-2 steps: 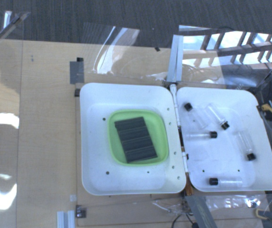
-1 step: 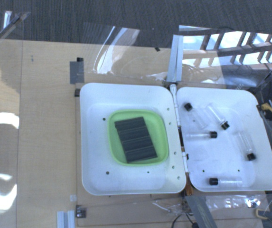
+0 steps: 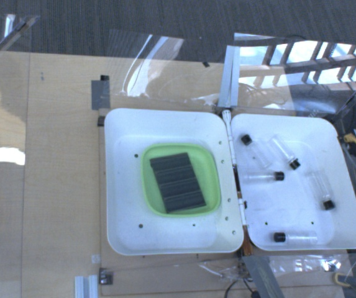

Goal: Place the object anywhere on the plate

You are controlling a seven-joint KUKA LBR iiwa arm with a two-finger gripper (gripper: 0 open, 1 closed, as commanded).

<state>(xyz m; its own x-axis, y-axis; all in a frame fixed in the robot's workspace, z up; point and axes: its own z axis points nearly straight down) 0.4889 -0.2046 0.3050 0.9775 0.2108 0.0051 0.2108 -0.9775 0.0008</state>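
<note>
The hardest things to make out sit in the right bin [image 3: 346, 223]: five small clear vials, their glass nearly lost against the white floor, so that the black caps are what catch the eye. One vial [image 3: 256, 150] lies near the bin's upper left. A second vial [image 3: 284, 149] lies just beside it, slanting down to its cap. A third vial [image 3: 261, 177] lies roughly level below them, and a fourth vial [image 3: 320, 188] rests towards the right wall. A fifth vial [image 3: 297, 236] lies along the near edge. All are on their sides and apart from one another.

The task's thing is plainer. A dark grey ribbed block [image 3: 177, 182] lies flat on the green plate [image 3: 212, 180], a little tilted, wholly within its rim. The plate sits in the middle of the left bin [image 3: 120, 219]. If the block or vials carry any marking, it is too small to read (the ribs are all I can see on the block).

Whether the gripper is released or clenched I cannot tell.

Glare spoils the wooden bench [image 3: 41, 216]. There is a white patch of reflected light [image 3: 5, 156] at the left, and a clear sheet [image 3: 159, 61] behind the bins is streaked with reflections. Dark cables [image 3: 240, 285] are cut off at the bottom edge.
</note>
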